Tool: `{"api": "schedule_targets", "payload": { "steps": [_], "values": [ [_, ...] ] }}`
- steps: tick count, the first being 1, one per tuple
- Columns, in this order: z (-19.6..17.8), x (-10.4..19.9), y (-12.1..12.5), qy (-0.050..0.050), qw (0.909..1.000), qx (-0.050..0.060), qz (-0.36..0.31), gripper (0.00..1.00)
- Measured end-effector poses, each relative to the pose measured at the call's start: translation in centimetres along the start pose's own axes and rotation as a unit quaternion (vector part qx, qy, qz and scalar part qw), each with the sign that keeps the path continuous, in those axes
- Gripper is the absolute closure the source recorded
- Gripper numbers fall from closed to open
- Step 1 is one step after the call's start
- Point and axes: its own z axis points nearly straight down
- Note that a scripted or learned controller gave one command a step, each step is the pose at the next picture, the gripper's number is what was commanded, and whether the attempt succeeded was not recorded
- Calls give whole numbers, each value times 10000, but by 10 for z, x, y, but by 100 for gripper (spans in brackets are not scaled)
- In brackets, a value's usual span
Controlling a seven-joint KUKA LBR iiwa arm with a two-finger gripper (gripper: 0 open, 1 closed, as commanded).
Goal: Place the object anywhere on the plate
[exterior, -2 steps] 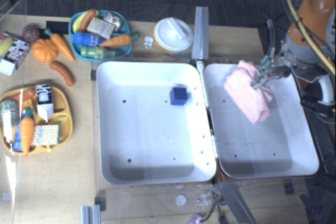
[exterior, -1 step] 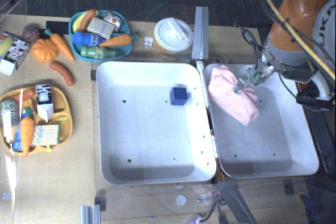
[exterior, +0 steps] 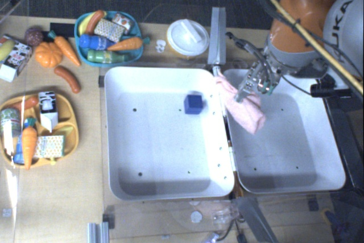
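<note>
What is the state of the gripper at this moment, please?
Gripper: touching the soft pink cloth at the seam between the two white bins; whether it grips the cloth cannot be told.

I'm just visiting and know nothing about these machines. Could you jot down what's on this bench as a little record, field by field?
left bin: white, holds a blue block
right bin: white, holds a pink cloth lying over its left edge
arm: grey and orange, reaching in from the right
tool: above the pink cloth; whether it grips the cloth cannot be told
beside the bins: blue bowl of toy food, yellow tray of toy food, white lid
plate: none that I can identify for certain
</note>
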Motion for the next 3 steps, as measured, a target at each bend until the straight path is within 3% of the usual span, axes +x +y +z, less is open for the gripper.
{"api": "schedule_targets", "payload": {
  "steps": [1, 2, 3],
  "values": [
    [9, 21, 42, -8, 9800, -5, -1989, 100],
    [-1, 44, 86, -1, 9655, -8, -2603, 100],
    [-9, 68, 137, -12, 9650, -13, -2622, 100]
  ]
}}
